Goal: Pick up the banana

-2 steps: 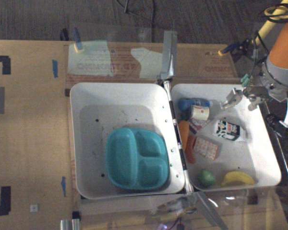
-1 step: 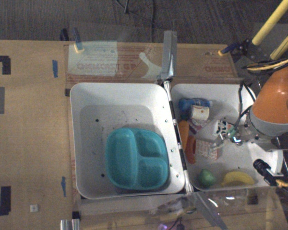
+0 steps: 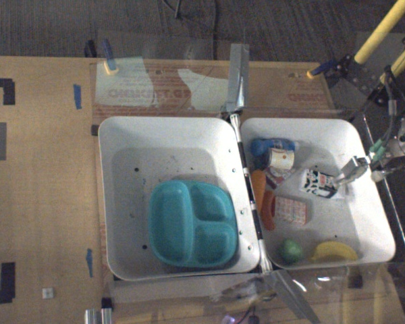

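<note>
Banana point(image 3: 335, 251) lies well below fingers point(image 3: 347, 172), which touch black-and-white carton point(image 3: 318, 182); spread of fingers cannot be told.

bins point(image 3: 121, 147): looked smooth white plastic
tray point(image 3: 191, 223): glossy teal plastic
bench point(image 3: 40, 181): matt, wood-like
banana point(image 3: 335, 251): smooth yellow skin

Tan bench point(image 3: 40, 181), dark carpet floor point(image 3: 67, 9)

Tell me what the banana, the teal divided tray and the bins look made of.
Banana: likely plastic or foam, going by its even matte yellow; too small to settle. Teal divided tray: moulded plastic, with rounded compartments and a soft sheen. Bins: white plastic, with smooth curved walls, slightly scuffed.
</note>
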Robot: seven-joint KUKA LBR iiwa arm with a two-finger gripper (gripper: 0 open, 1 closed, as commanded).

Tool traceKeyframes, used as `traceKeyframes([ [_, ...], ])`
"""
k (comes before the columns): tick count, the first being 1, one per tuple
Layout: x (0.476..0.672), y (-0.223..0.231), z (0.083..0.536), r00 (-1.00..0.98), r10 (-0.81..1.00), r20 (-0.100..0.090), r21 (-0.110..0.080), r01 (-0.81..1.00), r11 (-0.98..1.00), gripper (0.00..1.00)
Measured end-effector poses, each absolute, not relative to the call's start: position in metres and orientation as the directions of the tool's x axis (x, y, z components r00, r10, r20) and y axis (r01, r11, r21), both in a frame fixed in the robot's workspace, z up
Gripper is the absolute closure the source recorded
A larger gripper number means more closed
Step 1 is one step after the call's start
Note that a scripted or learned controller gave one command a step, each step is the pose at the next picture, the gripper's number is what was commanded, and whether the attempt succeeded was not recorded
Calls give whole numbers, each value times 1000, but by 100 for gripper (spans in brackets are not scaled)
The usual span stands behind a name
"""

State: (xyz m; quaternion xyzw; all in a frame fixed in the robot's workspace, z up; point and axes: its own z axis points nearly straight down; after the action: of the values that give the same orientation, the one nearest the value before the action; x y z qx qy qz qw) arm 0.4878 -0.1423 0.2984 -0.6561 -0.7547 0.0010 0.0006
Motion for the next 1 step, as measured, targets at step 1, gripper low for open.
traceKeyframes([
  [1, 479, -187, 152, -179, 984, 3, -5, 984, 179, 0],
])
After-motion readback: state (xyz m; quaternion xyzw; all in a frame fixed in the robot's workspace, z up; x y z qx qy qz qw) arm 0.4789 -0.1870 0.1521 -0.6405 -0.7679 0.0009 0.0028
